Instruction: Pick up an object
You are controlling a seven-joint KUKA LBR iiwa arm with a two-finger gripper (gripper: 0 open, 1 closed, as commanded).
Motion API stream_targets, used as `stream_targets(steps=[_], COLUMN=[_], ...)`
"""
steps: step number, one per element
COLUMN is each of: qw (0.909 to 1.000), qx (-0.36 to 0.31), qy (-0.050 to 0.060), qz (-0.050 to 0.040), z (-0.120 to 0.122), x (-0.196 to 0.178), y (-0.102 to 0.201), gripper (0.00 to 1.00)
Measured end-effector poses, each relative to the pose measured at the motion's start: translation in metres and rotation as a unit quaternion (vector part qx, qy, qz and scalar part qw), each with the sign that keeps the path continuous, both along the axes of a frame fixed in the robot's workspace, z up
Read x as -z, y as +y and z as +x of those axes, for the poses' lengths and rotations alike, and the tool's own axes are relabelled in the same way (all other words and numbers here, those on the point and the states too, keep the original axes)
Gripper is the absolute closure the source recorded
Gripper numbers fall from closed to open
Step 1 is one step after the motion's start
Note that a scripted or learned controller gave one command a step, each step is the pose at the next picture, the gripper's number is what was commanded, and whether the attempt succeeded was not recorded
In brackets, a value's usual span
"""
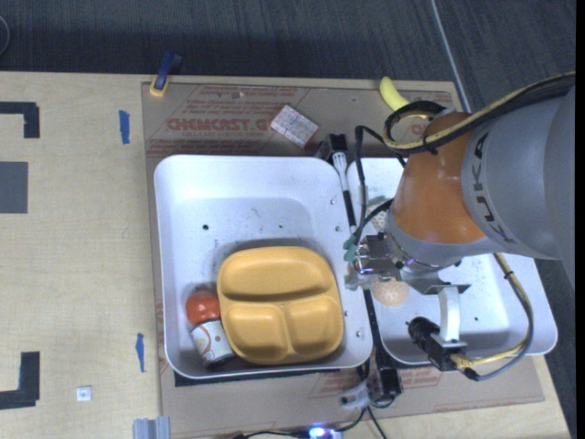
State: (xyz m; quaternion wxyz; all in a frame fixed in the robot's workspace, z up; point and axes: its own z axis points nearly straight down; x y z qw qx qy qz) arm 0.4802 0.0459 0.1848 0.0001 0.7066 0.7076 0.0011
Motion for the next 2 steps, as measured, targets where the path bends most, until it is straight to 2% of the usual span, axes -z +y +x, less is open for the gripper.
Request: stream_targets(steps=[1, 2], qw=[1.0000, 1.0000], qx=[0.001, 0.001], qy=[0.001, 0.000], qz=[-0.0005, -0.0012], z=[0.000, 0.032], x=[0.000, 0.000], y=[-0.062, -0.104], gripper=[1.00, 1.00])
